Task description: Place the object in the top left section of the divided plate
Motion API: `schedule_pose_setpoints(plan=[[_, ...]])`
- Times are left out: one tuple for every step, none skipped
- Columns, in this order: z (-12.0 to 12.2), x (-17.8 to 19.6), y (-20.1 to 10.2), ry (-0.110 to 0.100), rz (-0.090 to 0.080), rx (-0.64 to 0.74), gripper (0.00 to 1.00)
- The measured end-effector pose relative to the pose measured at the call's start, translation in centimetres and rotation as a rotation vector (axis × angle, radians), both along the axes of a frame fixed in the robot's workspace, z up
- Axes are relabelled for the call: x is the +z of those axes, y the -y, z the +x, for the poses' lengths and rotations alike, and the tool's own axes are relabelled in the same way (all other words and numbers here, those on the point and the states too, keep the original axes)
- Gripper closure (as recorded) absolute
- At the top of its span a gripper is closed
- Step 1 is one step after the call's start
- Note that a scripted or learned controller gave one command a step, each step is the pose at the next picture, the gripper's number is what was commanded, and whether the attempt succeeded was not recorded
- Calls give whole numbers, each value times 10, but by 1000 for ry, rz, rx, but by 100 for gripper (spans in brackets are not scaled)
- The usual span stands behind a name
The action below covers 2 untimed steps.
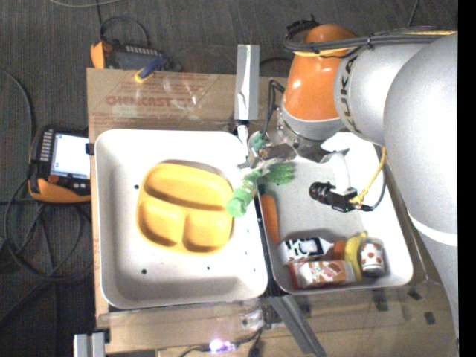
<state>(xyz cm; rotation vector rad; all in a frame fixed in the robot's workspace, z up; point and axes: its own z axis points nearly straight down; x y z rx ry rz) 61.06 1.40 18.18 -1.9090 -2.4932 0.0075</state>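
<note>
Two shallow white bins sit side by side on the bench, the left bin (111, 274) holding a yellow divided plate (186, 207). From where I stand, the gripper (262, 155) hangs over the ridge between the bins, and whether it is clenched I cannot tell. A green bottle (243, 197) tilts below it, touching the plate's right edge, so the placing looks unfinished. Getting to the top left section means crossing the plate, with open room above. An orange carrot (270, 218) lies just beside, in the right bin (394, 274).

Divided plate (186, 214) in left bin (111, 274); bottle (245, 195) at plate's right edge — carrot (269, 218) beside.
</note>
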Motion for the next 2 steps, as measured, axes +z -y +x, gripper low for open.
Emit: schedule_pose_setpoints(plan=[[2,95,20,2,0,-10,100],[-74,-1,33,-2,3,39,100]])
